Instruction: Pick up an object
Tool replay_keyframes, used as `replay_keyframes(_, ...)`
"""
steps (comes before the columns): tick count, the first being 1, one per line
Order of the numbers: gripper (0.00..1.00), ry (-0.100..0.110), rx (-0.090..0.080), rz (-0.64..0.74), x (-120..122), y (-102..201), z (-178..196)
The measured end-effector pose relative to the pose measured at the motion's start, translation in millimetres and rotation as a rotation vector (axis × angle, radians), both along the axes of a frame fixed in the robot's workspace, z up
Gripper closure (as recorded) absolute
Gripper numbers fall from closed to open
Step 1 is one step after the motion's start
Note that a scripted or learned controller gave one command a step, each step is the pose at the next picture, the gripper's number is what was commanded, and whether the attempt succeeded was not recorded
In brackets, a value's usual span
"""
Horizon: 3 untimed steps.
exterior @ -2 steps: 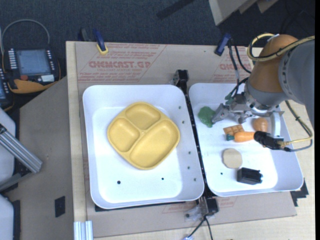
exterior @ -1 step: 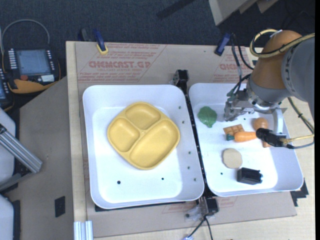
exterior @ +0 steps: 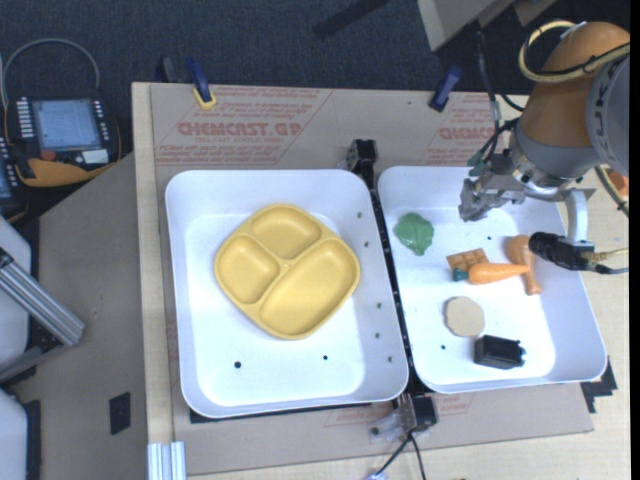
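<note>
Grey two-finger gripper (exterior: 478, 204) hovers over right white bin (exterior: 575, 353), near green leafy toy (exterior: 413, 232); jaw state unclear. Yellow divided plate (exterior: 287, 269) in left white bin (exterior: 200, 358).

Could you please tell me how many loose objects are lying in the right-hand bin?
5, perhaps more hidden under the arm: green piece far left, brown block and orange carrot mid-bin, tan disc nearer, black block nearest.
</note>
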<state>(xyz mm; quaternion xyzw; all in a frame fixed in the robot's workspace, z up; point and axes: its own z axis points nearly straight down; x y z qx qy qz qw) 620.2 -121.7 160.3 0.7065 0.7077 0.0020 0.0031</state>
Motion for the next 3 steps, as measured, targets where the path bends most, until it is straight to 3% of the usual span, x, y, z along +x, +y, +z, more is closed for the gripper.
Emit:
replay_keyframes(2,1.00,-0.002,-0.001,0.000,13,-2,110)
replay_keyframes(3,1.00,0.011,0.004,0.003,-1,52,93)
